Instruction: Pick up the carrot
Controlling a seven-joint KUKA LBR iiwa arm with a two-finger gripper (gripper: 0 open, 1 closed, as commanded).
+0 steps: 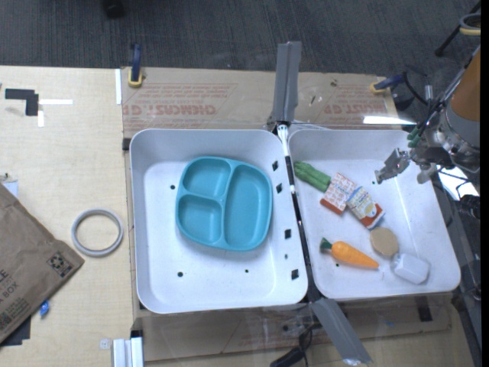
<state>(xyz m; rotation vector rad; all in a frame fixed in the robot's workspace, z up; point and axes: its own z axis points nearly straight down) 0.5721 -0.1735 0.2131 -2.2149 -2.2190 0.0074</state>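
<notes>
The carrot (353,254), orange with a green tip, lies on its side near the front of the right bin (435,205). My gripper (406,170) hovers over the back right part of that bin, well behind and to the right of the carrot. Its fingers are spread open with nothing between them.
Also in the right bin are a green vegetable (312,175), two snack packets (338,193) (365,207), a tan disc (384,242) and a white block (411,268) close to the carrot. A blue divided plate (225,202) sits in the left bin (153,281). A tape ring (97,231) lies on the bench.
</notes>
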